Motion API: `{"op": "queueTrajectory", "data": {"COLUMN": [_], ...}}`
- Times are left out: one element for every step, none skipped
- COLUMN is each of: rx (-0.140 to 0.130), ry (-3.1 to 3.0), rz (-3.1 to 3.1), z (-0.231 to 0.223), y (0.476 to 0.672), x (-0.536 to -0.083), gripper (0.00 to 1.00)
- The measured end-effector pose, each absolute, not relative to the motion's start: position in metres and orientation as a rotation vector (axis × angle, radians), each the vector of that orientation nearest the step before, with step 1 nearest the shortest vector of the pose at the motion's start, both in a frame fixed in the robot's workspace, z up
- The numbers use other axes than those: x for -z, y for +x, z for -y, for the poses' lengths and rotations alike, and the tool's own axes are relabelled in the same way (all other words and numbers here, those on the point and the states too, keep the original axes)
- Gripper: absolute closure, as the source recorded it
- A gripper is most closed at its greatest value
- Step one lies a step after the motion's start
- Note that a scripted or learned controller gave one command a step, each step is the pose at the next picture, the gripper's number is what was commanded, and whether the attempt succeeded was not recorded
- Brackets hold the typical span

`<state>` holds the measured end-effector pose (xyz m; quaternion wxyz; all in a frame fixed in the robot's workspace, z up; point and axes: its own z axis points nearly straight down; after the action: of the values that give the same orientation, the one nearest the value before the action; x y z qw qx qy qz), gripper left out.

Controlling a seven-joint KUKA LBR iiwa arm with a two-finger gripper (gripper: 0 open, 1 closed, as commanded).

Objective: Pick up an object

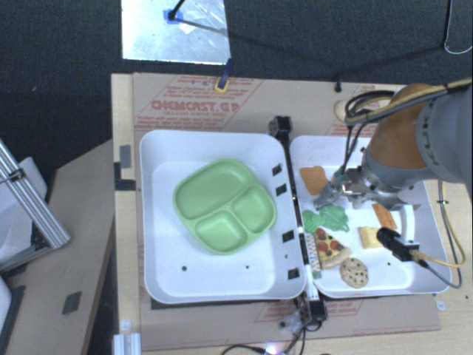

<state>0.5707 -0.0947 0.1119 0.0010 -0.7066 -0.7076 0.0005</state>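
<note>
The right bin (425,283) holds several toy foods: an orange toast piece (313,177), a green lettuce leaf (326,219), a pizza slice (329,247), a cookie (355,273), a yellow cheese block (369,237) and an orange stick (383,217). My gripper (327,195) reaches in from the right and hangs low over the bin's left part, between the toast piece and the lettuce leaf. I see nothing held in it.
The left bin (159,272) holds a green divided plate (225,205). A black-clipped divider (290,198) runs between the two bins. The arm's grey and orange body (414,143) covers the right bin's far right part.
</note>
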Motion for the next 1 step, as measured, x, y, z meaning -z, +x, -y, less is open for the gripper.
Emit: {"op": "queueTrajectory", "data": {"rx": [0.002], "ry": [-2.223], "rz": [2.223], "z": [0.0945], "y": [0.5719], "x": [-0.0844], "gripper": [0.0]}}
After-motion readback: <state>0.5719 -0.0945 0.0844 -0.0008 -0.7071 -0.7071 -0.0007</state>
